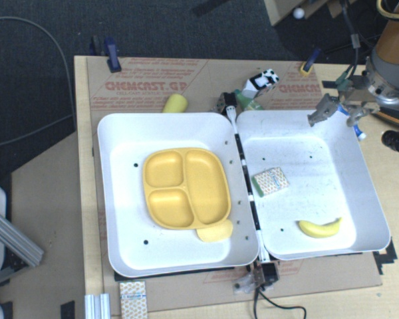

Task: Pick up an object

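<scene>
Here we see the gripper [337,109] above the far edge of the right bin [359,178], its jaws apart and holding nothing. In this bin lie a banana [320,227] near the front and a small patterned packet [270,181] at the left. The left bin [120,178] holds a yellow divided plate [186,188].

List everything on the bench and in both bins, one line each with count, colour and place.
bins: 2, white, side by side on the bench
divided tray: 1, yellow, left bin
flat piece: 1, pale yellow, left bin, under the tray's near edge
patterned packet: 1, greenish, right bin, near the divider
banana: 1, yellow, right bin, near edge
rounded object: 1, yellow, on the bench behind the left bin
clamps: 2, blue, far edge of the bench
gripper: 1, grey, over the right bin's far right corner, holding nothing visible
</scene>
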You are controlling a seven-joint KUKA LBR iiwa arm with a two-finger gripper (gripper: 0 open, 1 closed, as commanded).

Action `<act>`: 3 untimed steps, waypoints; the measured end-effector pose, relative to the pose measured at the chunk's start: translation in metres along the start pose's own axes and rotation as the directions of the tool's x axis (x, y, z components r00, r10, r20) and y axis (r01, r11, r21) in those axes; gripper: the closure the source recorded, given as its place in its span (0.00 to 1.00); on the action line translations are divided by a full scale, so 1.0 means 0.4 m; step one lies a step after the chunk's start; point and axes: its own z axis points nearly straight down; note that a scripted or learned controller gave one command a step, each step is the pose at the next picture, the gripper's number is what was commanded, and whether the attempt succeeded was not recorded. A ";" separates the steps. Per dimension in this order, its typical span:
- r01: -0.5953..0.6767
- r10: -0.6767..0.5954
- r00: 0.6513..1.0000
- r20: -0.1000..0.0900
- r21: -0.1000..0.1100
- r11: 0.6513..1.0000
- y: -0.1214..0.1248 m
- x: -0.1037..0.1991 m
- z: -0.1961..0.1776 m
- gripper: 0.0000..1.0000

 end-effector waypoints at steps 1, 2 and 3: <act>-0.001 0.001 1.000 -0.001 0.001 1.000 -0.120 0.065 0.288 0.00; -0.001 0.001 1.000 0.002 -0.006 1.000 -0.133 0.168 0.393 0.00; -0.001 0.001 1.000 0.002 -0.007 1.000 -0.133 0.168 0.393 0.00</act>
